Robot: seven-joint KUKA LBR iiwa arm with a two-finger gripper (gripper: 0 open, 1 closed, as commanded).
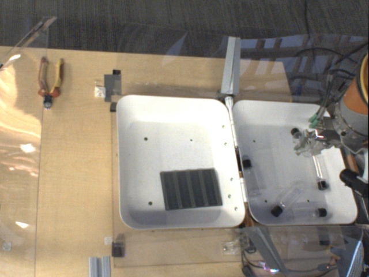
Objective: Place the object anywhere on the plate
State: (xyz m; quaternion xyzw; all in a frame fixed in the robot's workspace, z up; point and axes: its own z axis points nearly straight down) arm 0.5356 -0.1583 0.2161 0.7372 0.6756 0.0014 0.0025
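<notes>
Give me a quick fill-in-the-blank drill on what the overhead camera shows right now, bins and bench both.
1. The dark grey ribbed rectangular plate lies in the ___ shallow white bin.
2. The red-and-yellow-handled pliers lie on the wooden bench, to the ___ of both bins.
3. The arm's two-finger gripper is above the ___ shallow white bin.
4. The clear plastic tube-like object lies in the ___ bin.

Missing words: left; left; right; right

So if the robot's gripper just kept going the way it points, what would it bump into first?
The gripper seems to point down at the right white plastic bin, so probably that bin's bare floor comes first. Depth is hard to judge from this slanted view.
</notes>
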